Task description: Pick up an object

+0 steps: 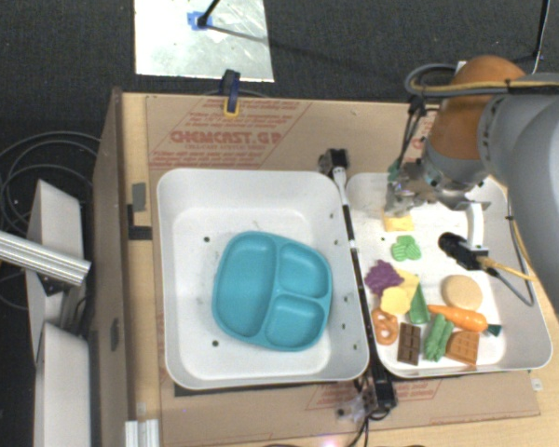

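While a blue plate (271,291) lies alone in the left bin (182,194), the toy food sits untouched in the right bin (531,347). The end effector (402,203) hangs low over a yellow block (398,221) at that bin's far end; I cannot tell its state. Nothing looks lifted, so the grasp and raise remain.
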Controlling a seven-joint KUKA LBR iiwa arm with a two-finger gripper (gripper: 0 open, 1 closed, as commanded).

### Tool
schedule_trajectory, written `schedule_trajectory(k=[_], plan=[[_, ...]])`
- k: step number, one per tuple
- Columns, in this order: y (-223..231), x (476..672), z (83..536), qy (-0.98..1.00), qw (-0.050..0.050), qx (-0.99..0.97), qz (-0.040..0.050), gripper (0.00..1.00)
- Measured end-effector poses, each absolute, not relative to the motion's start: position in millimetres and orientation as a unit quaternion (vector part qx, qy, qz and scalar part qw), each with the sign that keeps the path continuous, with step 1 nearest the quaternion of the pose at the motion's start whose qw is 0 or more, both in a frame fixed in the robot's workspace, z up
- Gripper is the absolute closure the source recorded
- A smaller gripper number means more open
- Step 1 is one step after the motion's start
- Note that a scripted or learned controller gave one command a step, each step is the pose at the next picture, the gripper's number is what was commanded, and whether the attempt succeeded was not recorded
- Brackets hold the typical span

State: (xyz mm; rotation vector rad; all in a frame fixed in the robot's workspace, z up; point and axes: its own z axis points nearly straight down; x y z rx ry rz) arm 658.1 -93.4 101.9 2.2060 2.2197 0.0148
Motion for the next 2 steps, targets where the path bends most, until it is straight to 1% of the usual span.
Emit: schedule_trajectory(k=[1, 2], plan=[[-93.8, 656.3, 98.9, 0.709, 0.004, 0.705, 0.0029, 0.00], [-93.7, 657.4, 110.3, 0.709, 0.005, 0.705, 0.0042, 1.00]])
